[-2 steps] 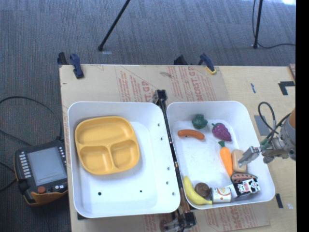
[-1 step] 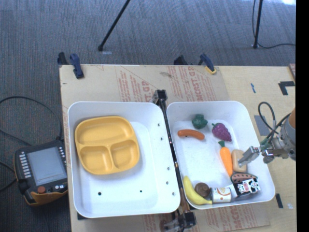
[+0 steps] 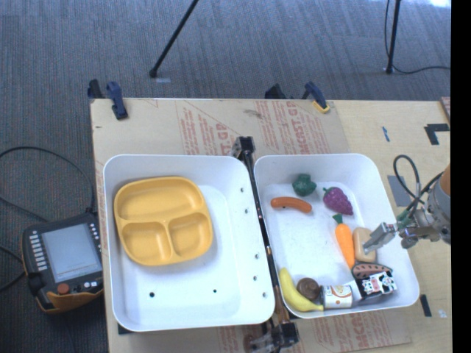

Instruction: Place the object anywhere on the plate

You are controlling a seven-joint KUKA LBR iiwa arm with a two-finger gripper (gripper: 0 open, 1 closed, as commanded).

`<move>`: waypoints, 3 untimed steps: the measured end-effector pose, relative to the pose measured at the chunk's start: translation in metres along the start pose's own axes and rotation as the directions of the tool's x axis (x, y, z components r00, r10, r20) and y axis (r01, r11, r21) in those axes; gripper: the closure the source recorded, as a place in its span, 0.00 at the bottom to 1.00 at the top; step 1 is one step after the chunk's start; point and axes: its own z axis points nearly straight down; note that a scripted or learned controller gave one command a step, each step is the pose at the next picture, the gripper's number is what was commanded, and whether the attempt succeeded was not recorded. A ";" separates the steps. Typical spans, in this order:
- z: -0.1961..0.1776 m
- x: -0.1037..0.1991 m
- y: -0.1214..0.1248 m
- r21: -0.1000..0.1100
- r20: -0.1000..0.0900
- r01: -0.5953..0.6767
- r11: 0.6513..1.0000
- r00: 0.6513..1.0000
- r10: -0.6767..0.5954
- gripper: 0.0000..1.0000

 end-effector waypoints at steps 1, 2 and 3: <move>0.000 0.000 0.000 0.000 0.000 0.000 1.000 1.000 0.000 0.00; 0.000 0.000 0.000 0.000 0.000 0.000 1.000 1.000 0.000 0.00; 0.000 0.000 0.000 0.000 0.000 0.000 1.000 1.000 0.000 0.00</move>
